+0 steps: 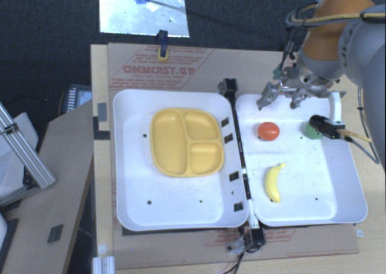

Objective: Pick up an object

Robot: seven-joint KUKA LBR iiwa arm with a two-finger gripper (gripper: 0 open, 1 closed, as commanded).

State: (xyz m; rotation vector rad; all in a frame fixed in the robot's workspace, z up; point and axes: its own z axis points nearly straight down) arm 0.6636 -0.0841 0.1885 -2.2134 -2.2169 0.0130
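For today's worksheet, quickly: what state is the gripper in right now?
Gripper: open, holding nothing, above the back of the right bin, behind the tomato.

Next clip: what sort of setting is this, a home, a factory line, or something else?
Most likely a robotics lab test bench. Two shallow white plastic bins sit side by side on a cardboard sheet, holding toy-like props: a yellow divided plate, a red tomato and a yellow banana. A grey arm's tool hangs above.
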